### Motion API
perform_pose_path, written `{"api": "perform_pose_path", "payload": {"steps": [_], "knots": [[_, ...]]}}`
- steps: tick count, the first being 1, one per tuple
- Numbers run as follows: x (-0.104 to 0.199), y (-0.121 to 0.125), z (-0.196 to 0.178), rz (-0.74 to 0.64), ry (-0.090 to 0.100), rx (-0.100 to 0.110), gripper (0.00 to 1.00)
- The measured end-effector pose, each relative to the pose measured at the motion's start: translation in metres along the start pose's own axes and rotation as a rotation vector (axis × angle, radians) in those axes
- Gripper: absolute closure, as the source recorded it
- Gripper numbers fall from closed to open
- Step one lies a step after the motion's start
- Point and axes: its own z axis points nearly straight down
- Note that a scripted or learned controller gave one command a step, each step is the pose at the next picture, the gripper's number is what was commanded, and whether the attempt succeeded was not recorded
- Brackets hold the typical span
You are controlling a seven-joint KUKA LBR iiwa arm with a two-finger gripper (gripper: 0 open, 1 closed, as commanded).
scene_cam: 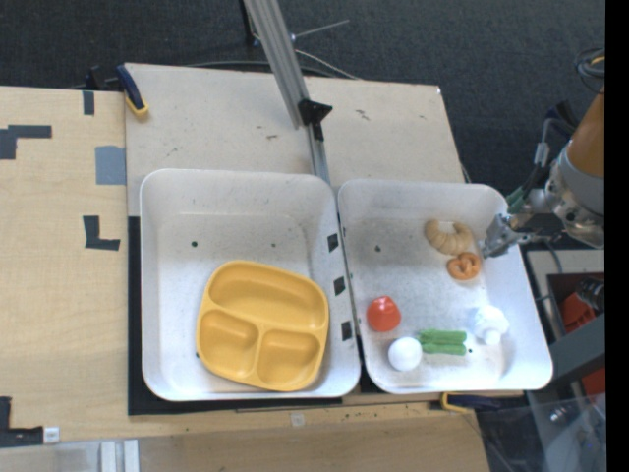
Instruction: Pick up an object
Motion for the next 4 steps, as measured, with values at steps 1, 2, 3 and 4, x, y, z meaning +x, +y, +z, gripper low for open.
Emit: {"api": "perform_pose_path", "payload": {"steps": [1,2,3,4], "knots": [[0.042,0.026,0.005,-0.004,0.002,0.006,1.00],[0.099,0.043,0.020,-0.006,0.004,0.008,1.00],[0.145,0.062,0.036,-0.005,0.002,0.007,1.00],[0.199,0.081,0.030,-0.006,0.004,0.005,1.00]]}}
